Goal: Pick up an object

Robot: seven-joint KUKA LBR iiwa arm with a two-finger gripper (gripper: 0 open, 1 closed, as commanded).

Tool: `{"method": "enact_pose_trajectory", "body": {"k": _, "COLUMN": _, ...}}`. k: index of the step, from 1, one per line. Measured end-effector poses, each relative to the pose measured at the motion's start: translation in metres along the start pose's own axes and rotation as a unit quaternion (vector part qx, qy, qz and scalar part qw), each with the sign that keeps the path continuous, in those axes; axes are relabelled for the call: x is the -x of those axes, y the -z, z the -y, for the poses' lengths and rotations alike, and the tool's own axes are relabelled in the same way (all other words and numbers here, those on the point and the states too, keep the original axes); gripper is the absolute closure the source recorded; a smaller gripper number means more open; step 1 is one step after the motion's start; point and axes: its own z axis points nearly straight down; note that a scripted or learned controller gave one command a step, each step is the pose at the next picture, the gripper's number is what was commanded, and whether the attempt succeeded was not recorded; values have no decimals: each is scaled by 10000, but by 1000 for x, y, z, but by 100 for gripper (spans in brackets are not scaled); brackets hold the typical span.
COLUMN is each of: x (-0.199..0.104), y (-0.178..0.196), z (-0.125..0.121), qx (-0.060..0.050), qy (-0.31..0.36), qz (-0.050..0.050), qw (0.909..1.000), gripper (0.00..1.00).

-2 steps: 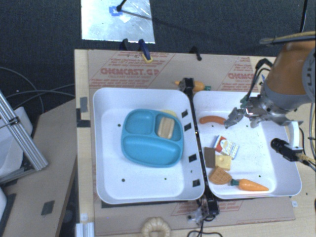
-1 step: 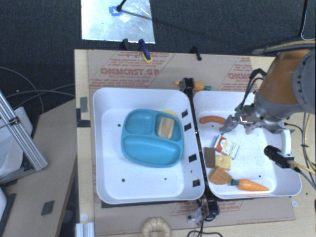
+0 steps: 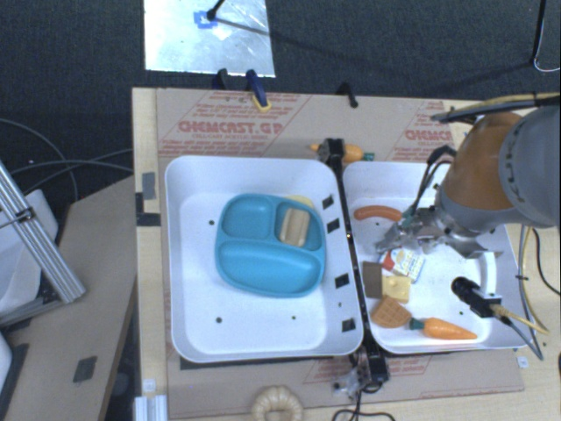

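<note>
The gripper (image 3: 396,238) hangs in the right bin (image 3: 504,336) over a small card (image 3: 408,262) near its left wall (I cannot tell how its fingers stand).

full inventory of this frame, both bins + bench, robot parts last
left bin: 1, white, left on bench
right bin: 1, white, right on bench
divided plate: 1, blue, in left bin
bread piece: 1, tan, plate's upper right compartment
sausage: 1, orange-red, right bin, top
carrot: 1, orange, right bin, bottom
cheese slice: 1, pale yellow, right bin, centre
arm: 1, grey with orange band, over right bin
gripper: 1, metallic, above the food pile
</note>
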Motion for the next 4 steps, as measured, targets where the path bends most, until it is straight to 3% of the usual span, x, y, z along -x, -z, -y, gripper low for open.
{"method": "enact_pose_trajectory", "body": {"k": 1, "x": 0, "y": -9, "z": 0, "qx": -19, "qy": 4, "qz": 3, "qw": 10000, "gripper": 0}}
{"method": "enact_pose_trajectory", "body": {"k": 2, "x": 0, "y": 2, "z": -1, "qx": -6, "qy": 4, "qz": 5, "qw": 10000, "gripper": 100}}
{"method": "enact_pose_trajectory", "body": {"k": 4, "x": -7, "y": 113, "z": -24, "qx": 20, "qy": 30, "qz": 11, "qw": 10000, "gripper": 100}}
